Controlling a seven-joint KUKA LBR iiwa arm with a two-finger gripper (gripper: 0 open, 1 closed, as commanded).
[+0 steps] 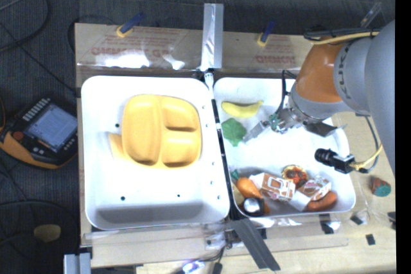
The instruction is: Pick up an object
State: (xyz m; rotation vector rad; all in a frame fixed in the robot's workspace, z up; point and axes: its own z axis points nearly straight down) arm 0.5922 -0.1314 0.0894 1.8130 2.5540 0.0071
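Green veg toy (233,131) lies in right bin (282,157), upper-left corner, just below banana (241,108).

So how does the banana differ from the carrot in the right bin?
The banana is yellow; the carrot is orange. The banana lies at the far end of the right bin, beside the green item, with bare floor around it; the carrot sits at the near end, crowded against other things. The banana lies nearer the gripper than the carrot. Both lie close to the divider.

Handheld pendant (40,131) lies left of the bench (96,42).
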